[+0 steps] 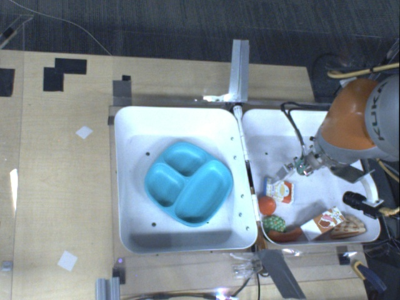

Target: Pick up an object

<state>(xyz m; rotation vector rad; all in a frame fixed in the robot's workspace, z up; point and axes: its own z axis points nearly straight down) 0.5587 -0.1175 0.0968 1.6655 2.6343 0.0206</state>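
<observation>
Along the near rim of the right bin (375, 233) lie a green broccoli-like piece (273, 223) on a dark reddish thing (286, 234), a small carton with orange print (329, 220) and, touching it on the right, a brown bread-like wedge (350, 228). Just behind the green piece sits a red-orange ball, perhaps a tomato (267, 205), close to the wall between the bins, and just behind that a small white packet with a red label (279, 190). The pincer (304, 165) hangs over the bare white floor of this bin, just beyond and to the right of the packet, apart from it; nothing shows between its tips, and whether they are apart or together cannot be told. The grey arm with its orange band (350, 120) comes in from the right over the bin's far corner, with a black cable looping beside it. The left bin (128, 167) holds a blue three-part dish (189, 183) near its middle. Both bins rest on a pale wooden tabletop (56, 180) with black squares at its far left; beyond it lies dark carpet (187, 11) crossed by a thin cable.
</observation>
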